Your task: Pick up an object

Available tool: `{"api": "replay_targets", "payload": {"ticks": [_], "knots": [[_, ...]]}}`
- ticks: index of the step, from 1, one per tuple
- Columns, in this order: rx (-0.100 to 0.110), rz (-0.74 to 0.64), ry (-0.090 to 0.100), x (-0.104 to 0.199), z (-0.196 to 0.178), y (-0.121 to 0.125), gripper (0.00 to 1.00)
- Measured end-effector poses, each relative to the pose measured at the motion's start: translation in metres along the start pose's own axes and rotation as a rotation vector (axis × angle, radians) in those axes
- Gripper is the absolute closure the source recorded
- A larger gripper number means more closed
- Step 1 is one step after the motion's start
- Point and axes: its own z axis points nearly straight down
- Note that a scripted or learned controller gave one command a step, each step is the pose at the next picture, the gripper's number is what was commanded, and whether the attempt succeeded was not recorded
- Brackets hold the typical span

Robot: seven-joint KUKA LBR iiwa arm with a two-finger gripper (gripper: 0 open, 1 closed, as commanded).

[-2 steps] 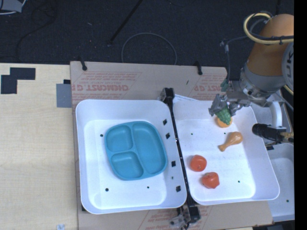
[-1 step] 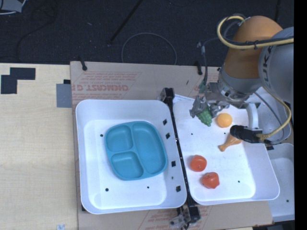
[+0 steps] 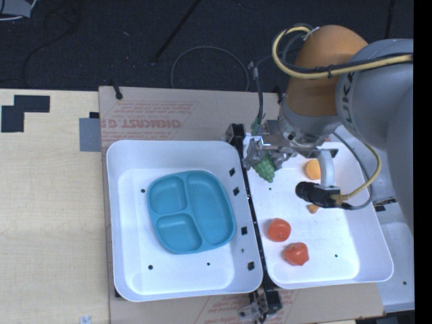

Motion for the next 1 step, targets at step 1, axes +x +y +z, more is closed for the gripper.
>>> {"api": "replay_targets", "payload": {"ticks": [1], "knots": [[-0.001, 0.0, 0.0, 0.0573, 0.0085, 0.0114, 1.0]]}}
